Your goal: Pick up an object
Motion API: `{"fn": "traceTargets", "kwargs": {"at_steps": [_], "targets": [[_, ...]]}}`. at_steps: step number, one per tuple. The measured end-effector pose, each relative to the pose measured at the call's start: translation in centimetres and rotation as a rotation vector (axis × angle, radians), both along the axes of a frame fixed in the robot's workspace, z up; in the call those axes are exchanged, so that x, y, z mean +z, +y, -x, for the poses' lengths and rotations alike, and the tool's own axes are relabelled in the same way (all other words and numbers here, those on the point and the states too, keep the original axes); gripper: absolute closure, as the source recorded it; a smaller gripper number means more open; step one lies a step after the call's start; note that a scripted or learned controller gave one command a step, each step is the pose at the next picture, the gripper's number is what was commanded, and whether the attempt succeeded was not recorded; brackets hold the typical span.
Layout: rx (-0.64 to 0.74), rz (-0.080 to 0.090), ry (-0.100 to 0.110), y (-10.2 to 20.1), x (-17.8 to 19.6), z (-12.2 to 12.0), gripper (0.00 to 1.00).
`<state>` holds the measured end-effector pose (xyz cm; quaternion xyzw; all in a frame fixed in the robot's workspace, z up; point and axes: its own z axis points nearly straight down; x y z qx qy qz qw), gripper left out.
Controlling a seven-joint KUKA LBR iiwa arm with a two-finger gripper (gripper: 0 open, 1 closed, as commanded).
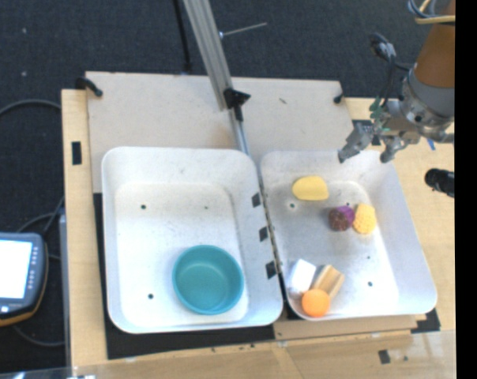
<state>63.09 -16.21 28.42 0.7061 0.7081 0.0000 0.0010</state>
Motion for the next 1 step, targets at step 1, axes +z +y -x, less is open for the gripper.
{"fn": "traceTargets", "kwargs": {"at_steps": [1], "targets": [[0.001, 0.000, 0.000, 0.00, 0.00, 0.00, 0.00]]}}
